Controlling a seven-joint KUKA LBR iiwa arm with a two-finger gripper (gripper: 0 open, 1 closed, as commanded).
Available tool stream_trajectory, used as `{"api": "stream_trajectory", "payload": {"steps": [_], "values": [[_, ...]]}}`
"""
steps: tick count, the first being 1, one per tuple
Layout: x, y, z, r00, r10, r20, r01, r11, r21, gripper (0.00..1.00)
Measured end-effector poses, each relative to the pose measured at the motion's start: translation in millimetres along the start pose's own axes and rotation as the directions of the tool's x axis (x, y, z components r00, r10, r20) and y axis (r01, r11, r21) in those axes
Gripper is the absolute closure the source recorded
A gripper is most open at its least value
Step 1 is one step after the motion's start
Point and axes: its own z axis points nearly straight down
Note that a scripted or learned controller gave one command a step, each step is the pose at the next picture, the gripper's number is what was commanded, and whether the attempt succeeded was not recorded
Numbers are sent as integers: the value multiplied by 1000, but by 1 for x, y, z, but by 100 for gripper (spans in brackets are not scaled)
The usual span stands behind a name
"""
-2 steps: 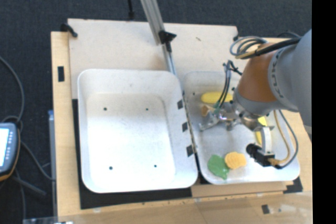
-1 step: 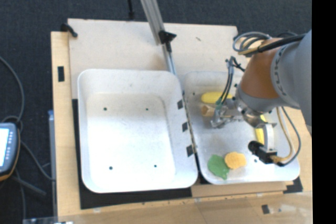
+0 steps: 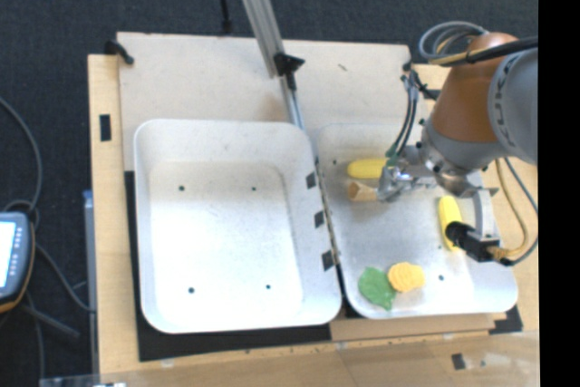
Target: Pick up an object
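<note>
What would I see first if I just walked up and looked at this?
Probably the big grey arm with its orange band, reaching in from the right over the right bin. Its gripper is low in that bin, next to a yellow object near the far wall. Closer to the front sit a green piece and a round yellow toy, side by side.

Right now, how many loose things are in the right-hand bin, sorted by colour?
Yellow: 3, the piece near the bin's top, the piece at the right side, the ridged round piece
Green: 1, the leaf-shaped piece
Tan: 1, the small block
Total: 5
</note>
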Motion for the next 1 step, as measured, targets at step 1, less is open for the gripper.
{"api": "stream_trajectory", "payload": {"steps": [1], "values": [[9,4,-56,1000,-1,0,1,1000,0,100]]}}
